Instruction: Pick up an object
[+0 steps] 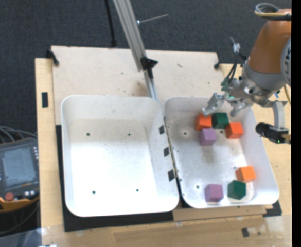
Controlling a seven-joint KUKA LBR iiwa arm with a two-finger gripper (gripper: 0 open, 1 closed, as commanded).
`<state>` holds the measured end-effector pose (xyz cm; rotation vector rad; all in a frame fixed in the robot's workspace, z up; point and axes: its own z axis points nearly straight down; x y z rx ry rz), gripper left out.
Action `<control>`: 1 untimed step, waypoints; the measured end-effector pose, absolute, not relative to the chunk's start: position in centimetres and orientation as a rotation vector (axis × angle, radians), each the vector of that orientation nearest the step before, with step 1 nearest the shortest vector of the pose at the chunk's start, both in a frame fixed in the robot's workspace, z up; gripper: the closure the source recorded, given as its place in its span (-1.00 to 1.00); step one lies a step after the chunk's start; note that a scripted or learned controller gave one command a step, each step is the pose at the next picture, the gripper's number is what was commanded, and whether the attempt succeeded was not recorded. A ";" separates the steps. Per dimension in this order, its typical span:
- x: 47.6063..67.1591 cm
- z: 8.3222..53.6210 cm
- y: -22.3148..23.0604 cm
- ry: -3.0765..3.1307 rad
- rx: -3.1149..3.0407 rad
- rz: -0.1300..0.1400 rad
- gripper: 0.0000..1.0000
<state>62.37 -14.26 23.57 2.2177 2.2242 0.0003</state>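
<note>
The end effector (pixel 226 105), fingers spread wide and holding nothing, hangs in the upper right just above the green block (pixel 220 120) in the right bin (pixel 191 189), so I judge it must next descend and close.

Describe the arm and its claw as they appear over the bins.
The arm is a rounded body with a broad orange band above a grey wrist section. Thin dark cables run down its side towards the wrist. Below sits the claw, pale metallic grey with slim fingers and a small green spot near its base.
</note>
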 end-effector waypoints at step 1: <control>61.8 17.4 -14.7 2.222 2.224 -0.007 -1.00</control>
